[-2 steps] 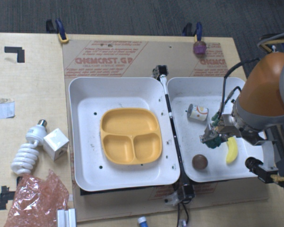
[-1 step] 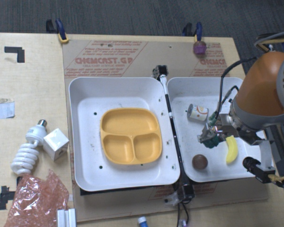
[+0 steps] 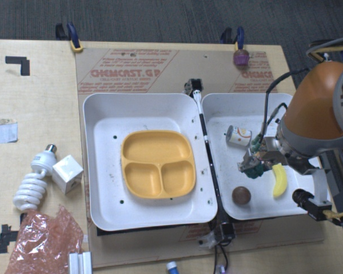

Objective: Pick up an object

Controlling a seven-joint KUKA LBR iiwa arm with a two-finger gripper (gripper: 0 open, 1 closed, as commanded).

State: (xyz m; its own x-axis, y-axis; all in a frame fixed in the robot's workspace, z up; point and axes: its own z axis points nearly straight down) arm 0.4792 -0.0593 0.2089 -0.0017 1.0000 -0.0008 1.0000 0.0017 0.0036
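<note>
In the right bin [image 3: 217,104], the loose objects lie toward its middle and near side. A small white canister with an orange mark [image 3: 238,135] lies on its side in the far-middle part. A yellow banana [image 3: 279,180] lies closer to the right wall, and a brown ball [image 3: 241,195] sits near the front wall, a little left of the banana. The three are apart from each other, with bare white floor between them.

The end effector [image 3: 253,163] hangs low over the middle of this bin, between the canister and the banana, above and slightly right of the ball. A dark green mass shows at its tip, but I cannot tell whether that is an object or part of the tool, nor whether the end effector is spread or pressed together. The arm [image 3: 317,104], with its broad orange band, covers the bin's right wall and far right corner.

The left part of the right bin's floor is open up to the divider where the two bins meet. The left bin [image 3: 97,130] holds a yellow compartment tray [image 3: 158,164] near its centre, with free white floor all round it.

On the surface [image 3: 23,104] left of the bins lie a spiral light bulb [image 3: 35,178], a white cube [image 3: 67,173] touching it, and crumpled pinkish plastic wrap [image 3: 43,241] at the front edge.
</note>
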